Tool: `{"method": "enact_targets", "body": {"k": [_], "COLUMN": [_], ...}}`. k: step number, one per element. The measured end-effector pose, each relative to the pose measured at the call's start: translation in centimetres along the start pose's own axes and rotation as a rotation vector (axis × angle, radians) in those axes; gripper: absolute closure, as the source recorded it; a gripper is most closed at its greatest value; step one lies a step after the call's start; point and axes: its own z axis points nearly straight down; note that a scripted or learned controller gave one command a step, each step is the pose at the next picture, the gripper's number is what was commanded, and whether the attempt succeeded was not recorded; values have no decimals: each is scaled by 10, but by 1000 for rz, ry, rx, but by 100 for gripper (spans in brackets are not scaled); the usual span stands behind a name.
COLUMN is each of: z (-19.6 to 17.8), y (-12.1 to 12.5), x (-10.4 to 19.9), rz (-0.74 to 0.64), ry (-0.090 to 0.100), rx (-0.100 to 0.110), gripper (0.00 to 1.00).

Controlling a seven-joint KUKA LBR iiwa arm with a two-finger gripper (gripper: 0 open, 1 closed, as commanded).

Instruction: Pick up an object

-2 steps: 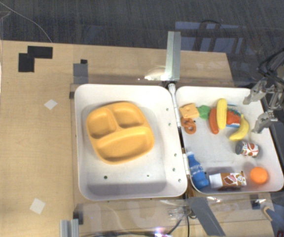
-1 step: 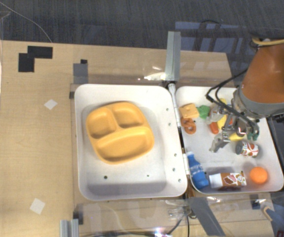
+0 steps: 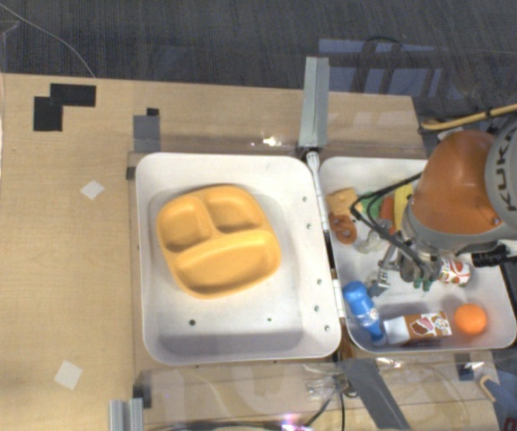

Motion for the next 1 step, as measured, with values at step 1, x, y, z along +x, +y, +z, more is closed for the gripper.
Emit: {"method": "enact_targets", "body": {"k": [1], "z": [2], "y": [-59], "x": [-51], "rz": [91], "ry": [5], "rx": [2], "gripper": [0]}}
